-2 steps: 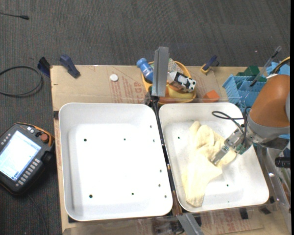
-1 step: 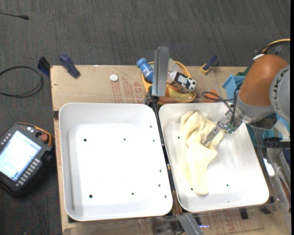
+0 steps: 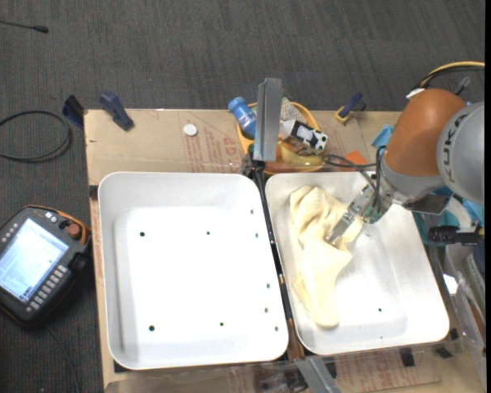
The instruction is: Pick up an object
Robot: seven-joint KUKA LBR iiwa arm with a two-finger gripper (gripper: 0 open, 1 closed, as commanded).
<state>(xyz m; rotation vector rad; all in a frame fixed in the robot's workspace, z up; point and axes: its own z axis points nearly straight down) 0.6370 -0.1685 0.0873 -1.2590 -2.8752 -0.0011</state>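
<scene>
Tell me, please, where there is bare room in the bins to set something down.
The left bin is bare wall to wall. In the right bin, only the strip between the cloth and the right wall is free; the tool crowds the cloth's upper part.

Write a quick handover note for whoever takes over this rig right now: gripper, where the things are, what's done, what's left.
Gripper: down in the right bin, at the pale yellow cloth; whether it is open or shut can't be made out.
Cloth: crumpled along the right bin's left side, lying on the bin floor, not lifted.
Left bin: beside it, arm not over it.
Done: arm has reached the cloth.
Left: confirm a grip on the cloth, then lift it.
</scene>
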